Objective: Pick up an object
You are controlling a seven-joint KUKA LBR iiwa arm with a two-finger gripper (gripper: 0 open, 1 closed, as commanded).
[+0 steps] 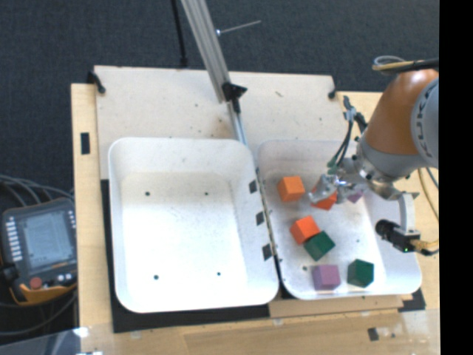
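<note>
**Gripper low in the right bin, among the blocks**

Where the arm (399, 124) reaches in from the right, its gripper (325, 192) sits low over the right bin (403, 279), with a red block (326, 202) at its fingertips; whether the fingers clamp it, I cannot tell. Just left lies an orange cube (291, 188). Nearer the front, a second orange cube (304, 228) touches a green cube (319, 245). By the front rim sit a purple cube (325, 276) and another green cube (361, 272), close together. A small purple piece (355, 196) peeks from beneath the wrist. The left bin (118, 168) offers a broad bare floor, its right rim pressed against the neighbouring bin.
</note>
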